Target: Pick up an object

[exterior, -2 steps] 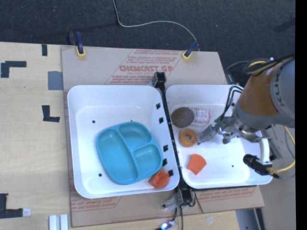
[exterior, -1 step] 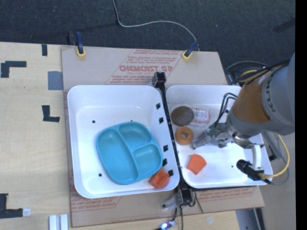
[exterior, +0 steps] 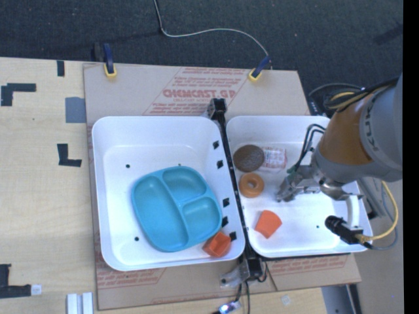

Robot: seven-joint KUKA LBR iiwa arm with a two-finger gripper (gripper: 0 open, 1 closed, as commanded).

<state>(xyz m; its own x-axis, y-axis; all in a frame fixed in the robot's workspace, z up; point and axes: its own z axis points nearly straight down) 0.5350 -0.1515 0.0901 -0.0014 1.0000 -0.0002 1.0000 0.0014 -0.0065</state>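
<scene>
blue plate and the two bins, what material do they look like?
Blue plate: likely moulded plastic, smooth and matt, judging by the even colour and the soft rounded ridges between its three sections. Left bin and right bin: probably thin white plastic with a slight gloss, given the rounded corners and rolled rims. No texture is visible to confirm either.

The arm [exterior: 383, 126] is showing a thick, rounded grey body, with a broad orange band [exterior: 344, 136] wrapping it just above the wrist. A thin dark cable [exterior: 308, 142] is curving along the wrist. The gripper [exterior: 288, 191] is looking small, grey and metallic. A black cylindrical fitting [exterior: 344, 229] is sticking out below, with a yellow cable [exterior: 391, 218] looping beside it.
</scene>
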